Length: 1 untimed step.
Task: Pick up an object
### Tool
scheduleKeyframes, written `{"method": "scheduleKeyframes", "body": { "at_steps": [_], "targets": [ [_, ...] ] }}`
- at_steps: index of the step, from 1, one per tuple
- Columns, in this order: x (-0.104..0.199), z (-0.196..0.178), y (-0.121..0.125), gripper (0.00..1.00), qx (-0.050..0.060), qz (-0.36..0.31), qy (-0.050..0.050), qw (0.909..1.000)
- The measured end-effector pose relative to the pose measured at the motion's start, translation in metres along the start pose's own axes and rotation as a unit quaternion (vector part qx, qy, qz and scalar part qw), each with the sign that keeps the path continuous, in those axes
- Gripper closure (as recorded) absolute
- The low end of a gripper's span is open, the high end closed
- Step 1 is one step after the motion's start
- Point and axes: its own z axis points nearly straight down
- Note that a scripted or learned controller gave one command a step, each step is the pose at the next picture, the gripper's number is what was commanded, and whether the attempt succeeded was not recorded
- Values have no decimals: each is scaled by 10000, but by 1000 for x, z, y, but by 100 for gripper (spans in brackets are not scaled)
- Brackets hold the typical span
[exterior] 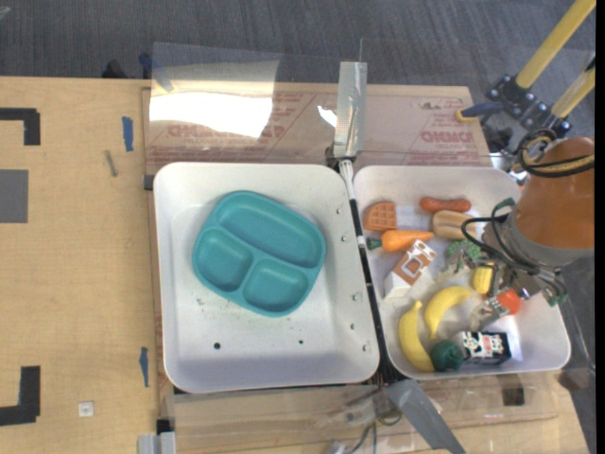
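The right bin (558,348) holds several toy foods: a waffle (381,216), a sausage (444,204), a bread roll (450,222), a carrot (405,240), a small carton (413,265), two bananas (427,322), a green broccoli (446,356) and a black-and-white box (488,345). My gripper (492,289) is low in this bin's right half, under the orange wrist band (564,201). It sits among a small yellow piece (482,277) and a red piece (511,301), just above the bananas' right end. Cables and the wrist hide much of it.
The left bin (180,348) holds a teal divided plate (260,252). A clear upright divider (351,107) stands behind the seam between the bins. Yellow struts (562,31) cross the top right corner. Cardboard covers the bench at left.
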Motion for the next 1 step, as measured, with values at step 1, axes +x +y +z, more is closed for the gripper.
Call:
{"method": "scheduleKeyframes", "body": {
  "at_steps": [1],
  "targets": [
    [-5,-13,0,100,22,-5,-66,10000]
  ]
}}
